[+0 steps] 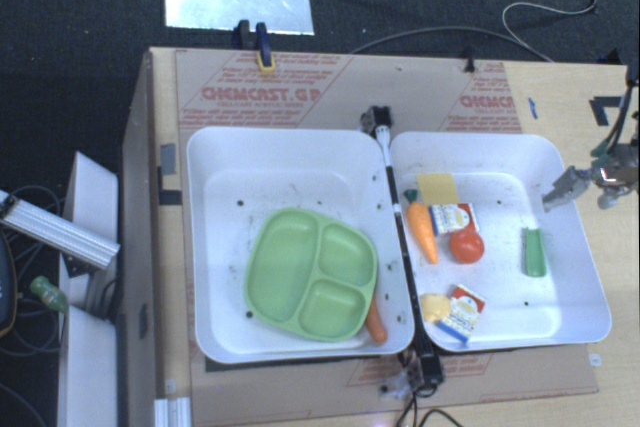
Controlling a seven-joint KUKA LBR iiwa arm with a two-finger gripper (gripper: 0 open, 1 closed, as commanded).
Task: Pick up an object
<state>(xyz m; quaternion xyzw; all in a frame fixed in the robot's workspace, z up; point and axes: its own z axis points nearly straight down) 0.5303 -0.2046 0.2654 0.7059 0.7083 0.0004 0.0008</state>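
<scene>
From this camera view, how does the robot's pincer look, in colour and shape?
At the right edge, the pincer is a small grey metal part, slim and angular. Behind it sits a pale grey block with a small teal-green spot above. The picture is too blurred to show markings or cables on it.

- I work in a lab: my bench (340,80) is taped cardboard.
- Cables (560,10) trail over dark carpet (70,5).
- Clamps (262,43) hold things down.
</scene>
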